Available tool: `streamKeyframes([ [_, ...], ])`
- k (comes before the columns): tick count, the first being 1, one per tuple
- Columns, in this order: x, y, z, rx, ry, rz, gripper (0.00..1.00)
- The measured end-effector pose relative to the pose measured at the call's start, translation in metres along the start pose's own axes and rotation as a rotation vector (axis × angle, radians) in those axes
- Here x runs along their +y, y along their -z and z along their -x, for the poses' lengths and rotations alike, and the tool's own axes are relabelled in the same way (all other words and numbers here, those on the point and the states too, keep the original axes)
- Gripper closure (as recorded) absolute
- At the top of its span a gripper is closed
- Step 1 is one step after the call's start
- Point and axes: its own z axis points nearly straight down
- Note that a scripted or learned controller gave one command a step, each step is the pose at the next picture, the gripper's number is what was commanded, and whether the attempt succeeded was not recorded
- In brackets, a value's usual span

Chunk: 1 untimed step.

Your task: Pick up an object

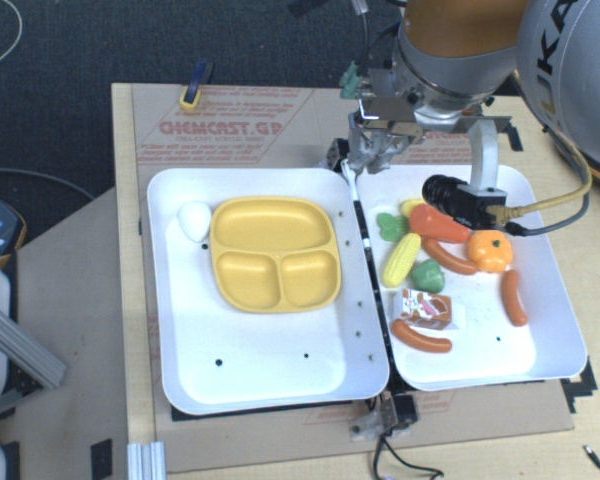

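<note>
a grey robot arm with an orange band reaches in from the upper right of the frame. its hand (363, 158) is low over the top end of the seam between two shallow white bins, and whether it is spread or pressed together cannot be told.

the right bin (550, 318) holds a cluster of glossy plastic toy food in its upper half: a knobbly yellow corn cob (401, 259), a round orange pumpkin (490, 251), a red-orange pepper (440, 225), a green leafy piece (391, 226), a clear crinkled packet (426, 309), and two smooth reddish sausages, one (514, 297) off to the right, one (421, 340) just below the packet.

the left bin (170, 298) carries a matte yellow plate (275, 253) with three compartments, rounded at the corners, and a white egg (194, 220) touching its upper left edge.

both bins sit on a counter (230, 118) of brown board printed with red lettering. dark carpet (60, 68) fills the upper left of the frame.
</note>
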Motion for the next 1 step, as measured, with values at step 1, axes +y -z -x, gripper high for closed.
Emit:
streamKeyframes([
  [1, -0.0427, 0.0969, -0.0239, 0.007, 0.003, 0.011, 1.0],
])
